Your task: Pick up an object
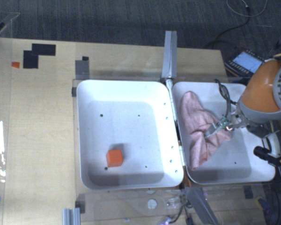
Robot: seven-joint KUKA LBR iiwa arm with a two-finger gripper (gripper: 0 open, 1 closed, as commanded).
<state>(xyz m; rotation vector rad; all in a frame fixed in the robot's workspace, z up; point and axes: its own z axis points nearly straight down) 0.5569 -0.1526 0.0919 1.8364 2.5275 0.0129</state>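
— One cloth point(200, 131), pink and rumpled, lies in the right bin point(239, 170), along its left side, running from the upper part of that bin down toward the lower middle of the frame.

— And you?

— My gripper point(223, 125) sits low at the cloth's right edge, right of centre in the frame. A fold of pink reaches up to my tip, so I may be touching it. Whether my jaws are open, closed or pinching cloth, I cannot tell; the tip is too small and muddled.

— So how far along?

— I judge the reach done. The grasp is unproven and the lift is yet to come: most of the cloth rests on the bin floor.

— Anything else?

— The left bin point(89, 125) holds a small orange block point(114, 158) toward its lower left, well apart from me.
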